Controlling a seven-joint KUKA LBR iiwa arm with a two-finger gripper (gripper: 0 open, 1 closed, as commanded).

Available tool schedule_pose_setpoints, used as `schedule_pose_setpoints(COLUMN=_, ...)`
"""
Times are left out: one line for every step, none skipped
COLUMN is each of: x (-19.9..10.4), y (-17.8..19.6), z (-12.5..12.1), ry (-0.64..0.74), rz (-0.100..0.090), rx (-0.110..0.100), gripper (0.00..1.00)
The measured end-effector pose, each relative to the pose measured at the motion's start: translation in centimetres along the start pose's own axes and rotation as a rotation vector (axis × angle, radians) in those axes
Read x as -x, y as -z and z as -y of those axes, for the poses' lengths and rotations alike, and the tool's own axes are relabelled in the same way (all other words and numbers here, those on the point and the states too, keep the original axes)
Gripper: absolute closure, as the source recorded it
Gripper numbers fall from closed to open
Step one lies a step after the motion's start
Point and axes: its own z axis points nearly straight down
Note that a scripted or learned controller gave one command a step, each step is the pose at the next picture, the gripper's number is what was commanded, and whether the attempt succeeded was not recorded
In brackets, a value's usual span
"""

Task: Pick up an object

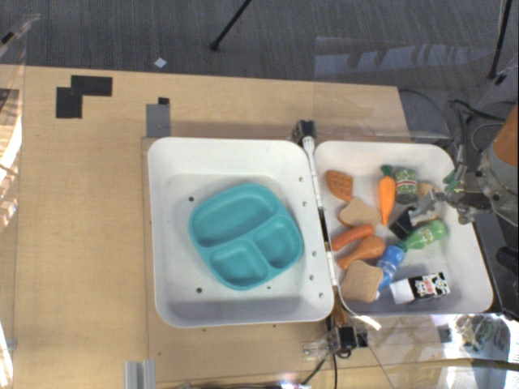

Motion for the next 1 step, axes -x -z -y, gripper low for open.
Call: schedule_pose_setpoints(x=-0.52, y=-12.43, z=-0.9, ry=-0.028, rz=0.015, rx=0.034, gripper=0.0)
